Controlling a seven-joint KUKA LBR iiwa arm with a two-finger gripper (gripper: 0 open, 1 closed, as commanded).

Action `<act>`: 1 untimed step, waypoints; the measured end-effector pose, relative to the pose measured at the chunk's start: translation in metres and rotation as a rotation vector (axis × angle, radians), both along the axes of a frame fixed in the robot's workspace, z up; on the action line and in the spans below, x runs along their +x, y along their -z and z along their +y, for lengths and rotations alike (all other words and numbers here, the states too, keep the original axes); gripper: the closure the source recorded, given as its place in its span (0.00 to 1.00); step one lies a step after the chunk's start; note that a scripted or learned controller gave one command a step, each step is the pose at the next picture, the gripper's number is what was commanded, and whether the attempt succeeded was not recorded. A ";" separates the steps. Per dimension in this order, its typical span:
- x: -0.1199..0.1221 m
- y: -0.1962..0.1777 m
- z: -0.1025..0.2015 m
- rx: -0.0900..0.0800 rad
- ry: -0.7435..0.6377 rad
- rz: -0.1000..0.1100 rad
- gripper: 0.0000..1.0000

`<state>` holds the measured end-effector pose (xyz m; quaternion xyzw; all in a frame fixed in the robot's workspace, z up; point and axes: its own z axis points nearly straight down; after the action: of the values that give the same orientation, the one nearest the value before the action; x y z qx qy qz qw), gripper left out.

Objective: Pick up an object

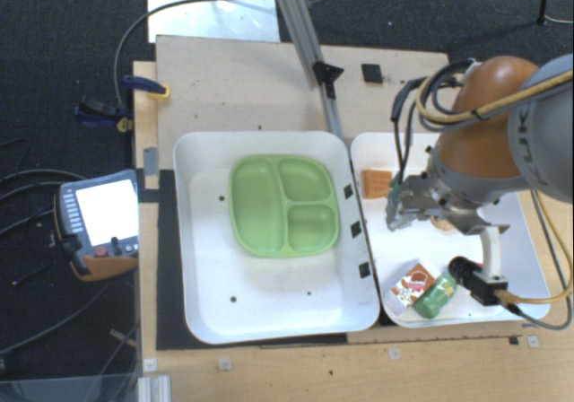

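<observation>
My gripper (397,212) hangs over the left half of the right bin (538,279), with the arm coming in from the right. An orange block (376,183) lies in that bin just up and left of the gripper, apart from it. Near the bin's front edge lie a small white carton with a printed picture (412,285) and a green object (436,298), side by side and touching. A small tan thing (443,223) peeks out from under the wrist; most of it is hidden.
The left bin (206,292) holds a green divided plate (283,205) in its upper middle. A grey pole (300,19) slants down to the bins' shared back corner. A handheld control pad (99,225) lies on the floor at the left.
</observation>
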<state>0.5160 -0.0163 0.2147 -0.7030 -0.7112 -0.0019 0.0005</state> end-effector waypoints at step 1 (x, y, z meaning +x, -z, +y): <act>-0.004 0.006 0.052 -0.001 0.001 0.001 1.00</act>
<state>0.5117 0.0361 0.2089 -0.7032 -0.7110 -0.0012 0.0006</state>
